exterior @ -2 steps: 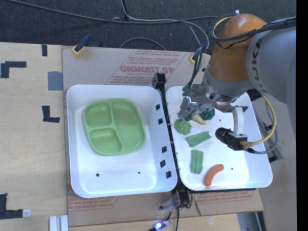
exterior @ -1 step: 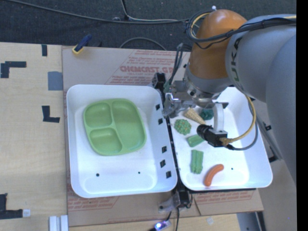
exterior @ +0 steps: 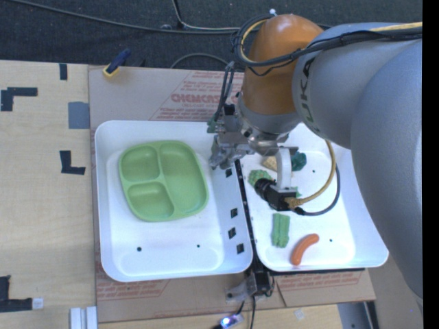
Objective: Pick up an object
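Cardboard (exterior: 185, 94) under bins, "CHEMCROSS"-like red print.

Even, bright overhead light falls across the counter (exterior: 41, 204), leaving the two white bins (exterior: 110, 184) close to washed out. Shadows are soft and short beneath the green tray (exterior: 163, 179). The orange band (exterior: 274, 53) carries a faint sheen; the arm (exterior: 384, 115) nearest the lens looks slightly soft.
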